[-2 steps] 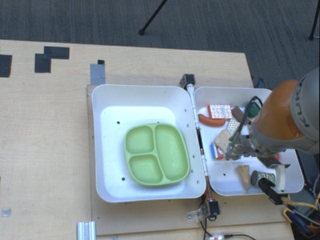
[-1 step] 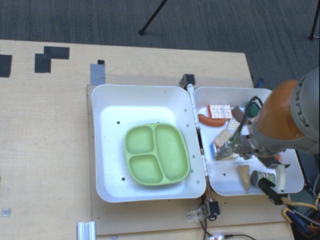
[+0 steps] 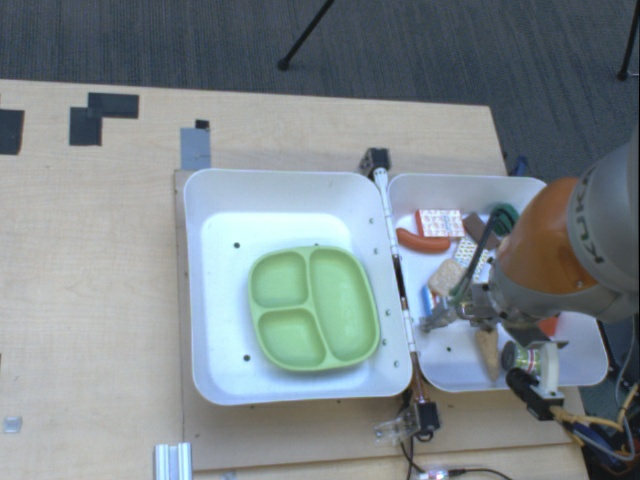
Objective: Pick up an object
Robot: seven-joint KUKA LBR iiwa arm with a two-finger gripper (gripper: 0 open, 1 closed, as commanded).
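Observation:
The right bin (image 3: 450, 368) holds several small objects. A red sausage (image 3: 418, 240) lies near its back left, next to a red-and-white checkered box (image 3: 438, 223). A green item (image 3: 502, 213) and a dark grey utensil (image 3: 477, 245) sit further right. A beige speckled piece (image 3: 447, 271) and a blue item (image 3: 437, 287) lie near the left wall. A tan block (image 3: 488, 349) rests toward the front. My gripper (image 3: 436, 317) hangs low over the bin's left side, just in front of the blue item. The arm's orange band (image 3: 545, 248) hides much of the bin.
In the left bin (image 3: 215, 268) lies a light green divided plate (image 3: 313, 308) with three compartments. The ridge where the two bins meet (image 3: 395, 268) runs just left of the gripper. Cables and a clip (image 3: 415, 423) lie at the bench's front edge.

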